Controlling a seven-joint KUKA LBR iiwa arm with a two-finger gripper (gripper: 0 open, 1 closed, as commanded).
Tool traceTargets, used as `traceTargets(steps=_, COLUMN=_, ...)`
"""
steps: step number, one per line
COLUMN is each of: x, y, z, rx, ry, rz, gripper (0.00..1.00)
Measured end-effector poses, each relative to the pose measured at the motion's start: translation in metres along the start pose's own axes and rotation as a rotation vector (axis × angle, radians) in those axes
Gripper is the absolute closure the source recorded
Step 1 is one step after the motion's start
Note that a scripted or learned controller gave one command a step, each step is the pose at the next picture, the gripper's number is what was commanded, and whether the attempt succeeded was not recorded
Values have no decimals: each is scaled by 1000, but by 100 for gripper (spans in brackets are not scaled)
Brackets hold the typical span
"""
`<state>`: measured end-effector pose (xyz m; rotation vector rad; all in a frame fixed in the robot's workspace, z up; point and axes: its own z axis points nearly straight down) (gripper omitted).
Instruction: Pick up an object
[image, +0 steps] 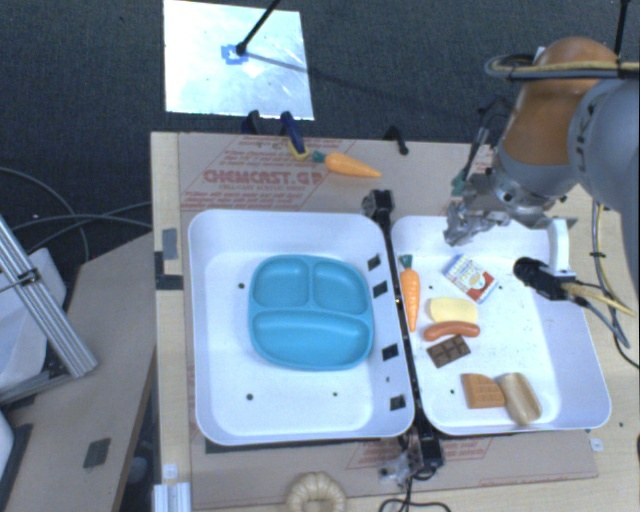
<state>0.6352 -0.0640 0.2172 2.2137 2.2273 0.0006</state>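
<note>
Nearest, a tan bread loaf (520, 397) and a brown cracker (483, 390) are seen in the right white bin (575, 360). Beyond them lie a dark chocolate square (448, 350), a red sausage (451, 330), a yellow cheese wedge (452, 310), an orange carrot (408, 294) and a small printed carton (469, 277). A blue divided plate (308, 310) is held by the left white bin (220, 300). Farther back, the hand (462, 230) is poised above the right bin's far edge; its opening cannot be told, and nothing is seen in it.
</note>
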Motion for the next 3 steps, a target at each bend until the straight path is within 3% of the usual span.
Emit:
traceTargets(steps=2, x=2, y=14, z=-1, rx=-2, ry=-1, rz=4, gripper=100)
traceTargets(steps=3, x=-1, y=4, z=-18, rx=-2, ry=1, rz=5, gripper=100)
